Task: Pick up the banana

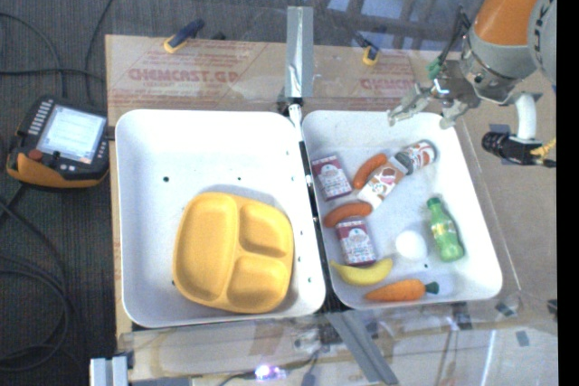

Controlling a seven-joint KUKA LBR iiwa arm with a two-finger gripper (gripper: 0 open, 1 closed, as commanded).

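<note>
Robot claw [425, 107] above right bin, fingers spread wide, holding nothing.
Curved yellow banana [362, 270] lies near the shallow white plastic bin's [479, 221] front edge.

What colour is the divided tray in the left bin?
Yellow, plain with no pattern; the divided tray shows best in the camera view, lying in the left bin.

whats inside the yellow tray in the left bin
The yellow tray in the left bin shows three bare compartments with nothing lying in them. What lies under the tray is covered.
</note>
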